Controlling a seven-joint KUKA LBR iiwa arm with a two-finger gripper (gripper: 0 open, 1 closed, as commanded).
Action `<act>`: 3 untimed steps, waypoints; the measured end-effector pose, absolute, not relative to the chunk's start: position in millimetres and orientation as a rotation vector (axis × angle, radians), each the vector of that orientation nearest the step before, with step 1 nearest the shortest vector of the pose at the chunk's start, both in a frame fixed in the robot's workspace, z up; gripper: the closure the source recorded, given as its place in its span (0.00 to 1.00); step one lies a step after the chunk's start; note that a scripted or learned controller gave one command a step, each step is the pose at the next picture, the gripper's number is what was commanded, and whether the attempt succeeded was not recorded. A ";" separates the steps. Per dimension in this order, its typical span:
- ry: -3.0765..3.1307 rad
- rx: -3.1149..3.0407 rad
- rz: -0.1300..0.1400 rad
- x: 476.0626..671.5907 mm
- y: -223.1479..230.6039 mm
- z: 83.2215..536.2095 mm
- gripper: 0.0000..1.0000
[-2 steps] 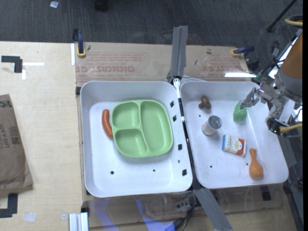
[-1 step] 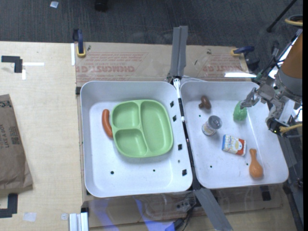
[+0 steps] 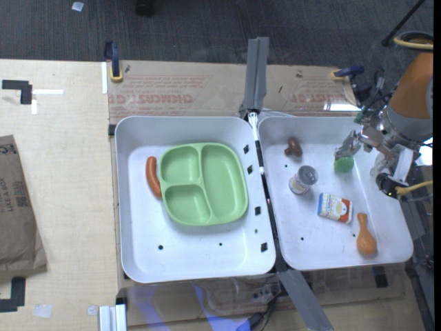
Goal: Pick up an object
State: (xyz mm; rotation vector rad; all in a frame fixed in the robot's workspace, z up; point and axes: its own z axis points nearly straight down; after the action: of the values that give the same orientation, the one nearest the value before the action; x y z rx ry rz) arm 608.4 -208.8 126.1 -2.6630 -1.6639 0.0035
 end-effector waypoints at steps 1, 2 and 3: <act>-1.665 -2.662 0.004 570.1 -172.5 90.9 0.00; -1.535 -2.741 0.002 628.0 -191.7 91.7 0.00; -1.876 -2.521 0.002 659.0 -175.1 198.0 0.00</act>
State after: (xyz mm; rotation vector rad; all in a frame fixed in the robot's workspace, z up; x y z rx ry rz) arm 659.0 -175.1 198.0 -2.5215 -1.8758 0.0025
